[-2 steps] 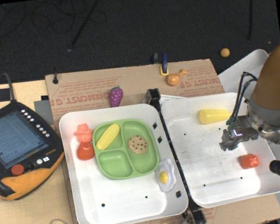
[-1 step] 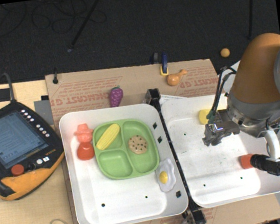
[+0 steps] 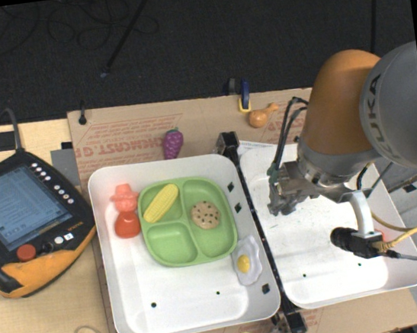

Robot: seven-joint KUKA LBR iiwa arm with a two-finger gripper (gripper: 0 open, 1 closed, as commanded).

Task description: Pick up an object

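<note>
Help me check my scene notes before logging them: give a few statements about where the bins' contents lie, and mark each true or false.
1. The green plate lies in the left bin. True.
2. The corn rests in the right bin. False: it lies on the green plate.
3. The cookie sits in one of the plate's compartments. True.
4. The fried egg lies on the plate. False: it is on the bin floor beside the plate.
5. The gripper is above the right bin. True.
</note>
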